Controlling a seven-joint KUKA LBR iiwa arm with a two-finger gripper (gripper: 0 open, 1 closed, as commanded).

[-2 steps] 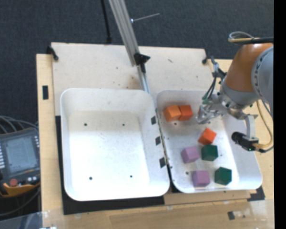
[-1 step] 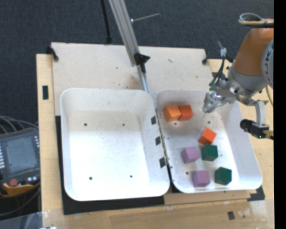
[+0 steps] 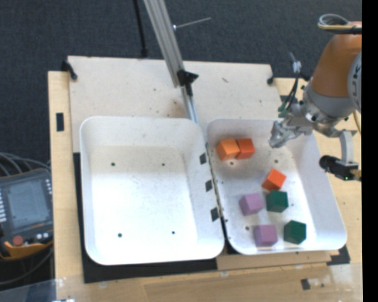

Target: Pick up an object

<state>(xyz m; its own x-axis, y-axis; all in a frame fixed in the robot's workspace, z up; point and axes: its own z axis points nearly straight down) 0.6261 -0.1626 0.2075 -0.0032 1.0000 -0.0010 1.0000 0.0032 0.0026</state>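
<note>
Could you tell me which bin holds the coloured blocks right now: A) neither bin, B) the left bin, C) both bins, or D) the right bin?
D: the orange blocks, purple blocks and green blocks all lie in the right bin, below the end effector.

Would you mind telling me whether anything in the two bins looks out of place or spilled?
Nothing stands out. All seven blocks lie inside the right bin, none spilled; the two orange blocks sit touching. The gripper hovers near that bin's far edge.

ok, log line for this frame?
phase: approach | gripper: above right bin far end, nothing seen held | nearest: orange blocks | left bin
</note>
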